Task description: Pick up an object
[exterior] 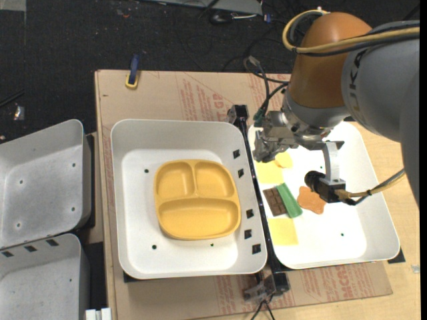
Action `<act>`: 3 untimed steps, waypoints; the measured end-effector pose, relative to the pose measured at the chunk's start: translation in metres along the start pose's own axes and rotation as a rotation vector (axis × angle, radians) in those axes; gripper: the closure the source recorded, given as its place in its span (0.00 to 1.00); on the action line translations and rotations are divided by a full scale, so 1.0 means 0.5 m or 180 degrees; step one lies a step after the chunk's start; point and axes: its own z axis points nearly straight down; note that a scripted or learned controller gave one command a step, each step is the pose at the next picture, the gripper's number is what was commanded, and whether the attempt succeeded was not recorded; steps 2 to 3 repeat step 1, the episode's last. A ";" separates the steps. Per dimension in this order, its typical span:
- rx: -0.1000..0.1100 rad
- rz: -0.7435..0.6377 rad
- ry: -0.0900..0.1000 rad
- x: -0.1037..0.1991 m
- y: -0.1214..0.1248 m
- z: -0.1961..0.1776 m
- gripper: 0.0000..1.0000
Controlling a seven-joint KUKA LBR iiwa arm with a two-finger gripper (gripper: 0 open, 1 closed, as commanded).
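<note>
From above, the grey arm (373,65) reaches in from 3 o'clock and its claw (272,145) hangs over the right bin (347,239), at the bin's 10 o'clock corner. How the claw is set cannot be told. Below it lie a yellow piece (284,160), a green block (289,200), a brown bar (273,202), an orange piece (311,200) and a yellow square (282,231). The left bin (133,245) holds a yellow divided plate (197,199).
</note>
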 end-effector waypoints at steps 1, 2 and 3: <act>-0.0010 -0.0007 0.0003 0.124 0.017 0.007 1.00; -0.0010 -0.0007 0.0003 0.124 0.017 0.007 1.00; -0.0010 -0.0007 0.0003 0.124 0.017 0.007 1.00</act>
